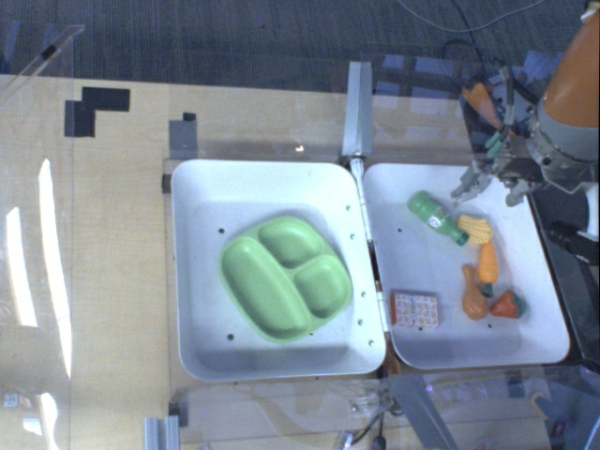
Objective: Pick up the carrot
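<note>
Carrot [487,262] is what you are after, and it is lying in the right bin [412,345], toward that bin's 4 o'clock area, a small orange piece just below a yellow corn cob [474,227]. At the carrot's 7 o'clock an orange gourd-shaped toy [473,296] is resting close by, and at its 5 o'clock a red strawberry-like toy [506,305] is sitting against the gourd's lower end. A green bottle [436,216] is lying tilted at the carrot's 11 o'clock, its lower end meeting the corn. A small patterned packet [414,309] is lying flat toward the bin's 7 o'clock. You are seeing the gripper [490,183] hovering over the bin's 1 o'clock corner, well apart from the carrot; its fingers are splayed apart and nothing is sitting between them. The left bin [197,345] is carrying a green divided tray [285,276] with three compartments, set near its centre.
</note>
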`<state>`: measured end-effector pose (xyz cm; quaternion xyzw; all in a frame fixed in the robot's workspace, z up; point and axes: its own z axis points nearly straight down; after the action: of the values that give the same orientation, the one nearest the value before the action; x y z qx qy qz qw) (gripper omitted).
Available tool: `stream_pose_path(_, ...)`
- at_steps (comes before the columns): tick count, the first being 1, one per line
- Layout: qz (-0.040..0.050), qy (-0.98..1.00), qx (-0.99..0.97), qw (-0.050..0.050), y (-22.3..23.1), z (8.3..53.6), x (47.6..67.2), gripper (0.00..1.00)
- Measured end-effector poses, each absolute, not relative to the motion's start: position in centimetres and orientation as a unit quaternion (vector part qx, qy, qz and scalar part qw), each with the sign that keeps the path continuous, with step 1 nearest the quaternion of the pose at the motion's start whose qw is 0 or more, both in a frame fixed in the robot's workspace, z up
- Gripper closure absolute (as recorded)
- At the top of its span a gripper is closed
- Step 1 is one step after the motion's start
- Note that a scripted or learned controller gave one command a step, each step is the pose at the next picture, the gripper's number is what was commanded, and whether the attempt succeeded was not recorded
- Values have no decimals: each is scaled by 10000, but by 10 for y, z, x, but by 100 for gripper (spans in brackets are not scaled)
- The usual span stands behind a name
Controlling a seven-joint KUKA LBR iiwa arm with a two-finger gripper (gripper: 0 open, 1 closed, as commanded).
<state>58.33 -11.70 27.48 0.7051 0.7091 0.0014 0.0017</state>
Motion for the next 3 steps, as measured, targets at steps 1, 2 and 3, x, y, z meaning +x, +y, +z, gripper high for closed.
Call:
stream_pose_path(1,44,6953,7187,66,-160,120,545,0)
stream_pose_path(2,37,7128,7013,58,-204,90,527,0)
stream_pose_path(3,62,7138,7003,77,-203,102,530,100)
